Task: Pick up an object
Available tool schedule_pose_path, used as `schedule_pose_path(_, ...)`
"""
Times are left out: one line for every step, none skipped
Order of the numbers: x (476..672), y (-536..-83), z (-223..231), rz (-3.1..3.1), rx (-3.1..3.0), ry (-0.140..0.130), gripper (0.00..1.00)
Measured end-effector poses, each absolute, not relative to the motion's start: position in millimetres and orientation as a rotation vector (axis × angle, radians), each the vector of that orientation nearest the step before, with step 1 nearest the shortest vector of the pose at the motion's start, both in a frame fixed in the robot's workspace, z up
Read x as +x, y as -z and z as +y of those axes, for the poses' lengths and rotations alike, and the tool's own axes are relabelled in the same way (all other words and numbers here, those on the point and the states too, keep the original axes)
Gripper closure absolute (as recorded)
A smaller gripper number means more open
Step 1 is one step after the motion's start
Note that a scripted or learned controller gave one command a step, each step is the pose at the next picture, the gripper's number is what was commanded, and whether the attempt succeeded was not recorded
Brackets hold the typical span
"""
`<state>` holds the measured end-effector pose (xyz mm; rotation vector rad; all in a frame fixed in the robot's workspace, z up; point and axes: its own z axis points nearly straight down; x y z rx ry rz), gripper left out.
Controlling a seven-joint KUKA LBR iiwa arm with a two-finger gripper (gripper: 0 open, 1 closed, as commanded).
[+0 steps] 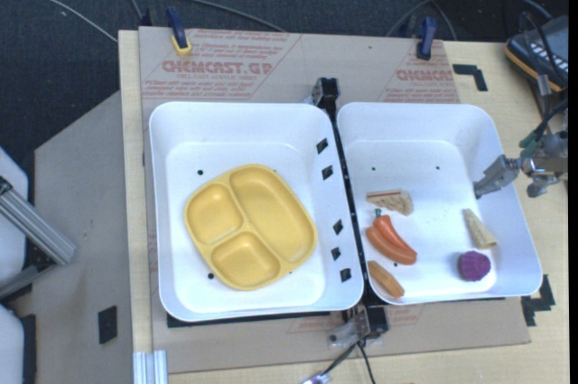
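Bench (271, 57): a pale board filling the middle of the frame, printed with red lettering along its upper part and held by two blue clamps at its top edge.
Left bin (172, 192): shallow and white, in the centre-left of the frame, touching the right bin along a dark seam with black clips.
Right bin (424, 125): shallow and white, in the centre-right of the frame, with five small items in its lower half.
Yellow tray (250, 227): a three-compartment plate lying flat in the lower middle of the left bin, turned at a slant.
Arm: little of it is visible at the right edge of the frame, level with the upper part of the right bin.
Gripper (492, 178): a grey metal piece reaching in over the right bin's right rim, above the items and touching none of them; whether it is spread or pressed together I cannot tell.
Orange pepper (392, 240): lower left of the right bin, lying slantwise, just below the wedge.
Tan wedge (390, 202): left of the right bin's centre, looks like a sandwich slice.
Orange-brown piece (386, 279): near the bin's lower left corner, just below the pepper.
Beige stick (479, 228): right side of the bin, just above the purple piece.
Purple piece (473, 266): rounded, in the bin's lower right.
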<state>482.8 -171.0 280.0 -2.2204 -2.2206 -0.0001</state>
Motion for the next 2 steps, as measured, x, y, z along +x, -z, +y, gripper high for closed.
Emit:
schedule_pose_path(485.0, -221, -162, -2.217, -2.215, -0.004, 0.00)
schedule_pose_path(484.7, -159, -166, -2.215, -2.216, -0.005, 0.00)
